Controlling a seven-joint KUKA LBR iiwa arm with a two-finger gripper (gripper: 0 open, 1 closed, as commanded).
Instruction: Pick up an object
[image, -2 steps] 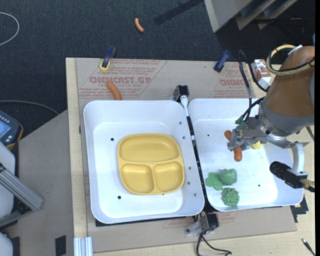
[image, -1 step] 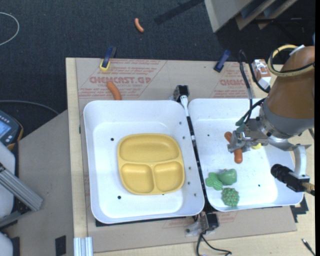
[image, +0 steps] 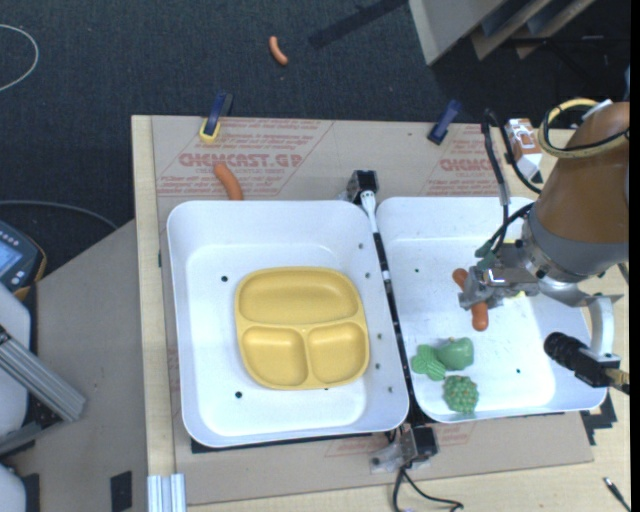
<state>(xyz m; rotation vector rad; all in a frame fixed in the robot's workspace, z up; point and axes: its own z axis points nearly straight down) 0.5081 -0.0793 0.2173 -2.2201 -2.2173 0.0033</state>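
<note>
In the right bin (image: 520, 225), my gripper (image: 487, 287) hangs low over an orange sausage-shaped piece (image: 481, 318). One orange end shows below the gripper and another orange bit (image: 460, 277) shows to its upper left. The gripper body hides the middle, so I cannot see whether the two bits are one object. Toward the front of the bin lie a green pepper-like toy (image: 446, 357) and a green broccoli toy (image: 461, 393), both clear of the gripper.
The left bin (image: 200, 300) holds a yellow three-compartment plate (image: 300, 327). Another orange sausage (image: 229, 181) lies on the board behind that bin. Clamps (image: 213, 118) stand at the board's back edge. A black part (image: 575, 358) overhangs the right bin's right side.
</note>
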